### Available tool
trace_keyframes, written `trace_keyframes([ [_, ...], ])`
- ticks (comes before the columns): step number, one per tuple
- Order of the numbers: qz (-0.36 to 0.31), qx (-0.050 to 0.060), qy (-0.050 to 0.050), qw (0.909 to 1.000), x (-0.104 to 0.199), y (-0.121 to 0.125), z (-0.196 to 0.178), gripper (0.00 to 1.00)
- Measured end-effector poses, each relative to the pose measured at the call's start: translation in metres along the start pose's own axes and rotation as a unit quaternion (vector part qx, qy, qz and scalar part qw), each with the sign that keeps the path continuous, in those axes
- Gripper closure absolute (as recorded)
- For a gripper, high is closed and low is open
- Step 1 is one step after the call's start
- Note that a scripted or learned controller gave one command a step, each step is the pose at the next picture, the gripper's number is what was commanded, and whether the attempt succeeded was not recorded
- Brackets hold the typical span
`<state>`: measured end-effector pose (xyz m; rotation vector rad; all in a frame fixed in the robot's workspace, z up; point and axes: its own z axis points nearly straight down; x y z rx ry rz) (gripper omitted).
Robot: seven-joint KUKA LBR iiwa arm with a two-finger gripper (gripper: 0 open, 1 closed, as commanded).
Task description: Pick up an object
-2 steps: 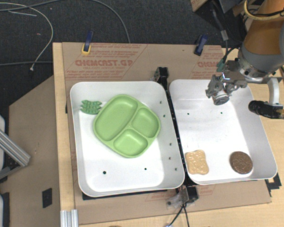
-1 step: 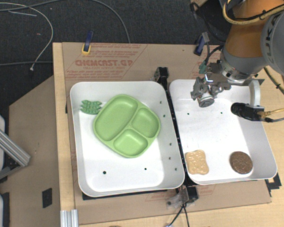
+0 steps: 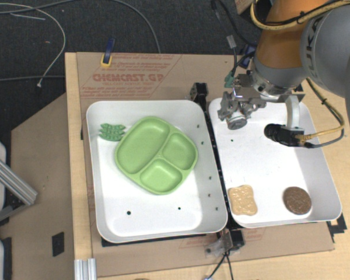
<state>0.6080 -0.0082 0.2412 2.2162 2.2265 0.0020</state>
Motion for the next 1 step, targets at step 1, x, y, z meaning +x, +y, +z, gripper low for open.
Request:
trace_keyframes([
  [1, -0.001, 0.000, 0.001, 1.0000, 0.0607, 0.0085, 0.0100, 1.00],
])
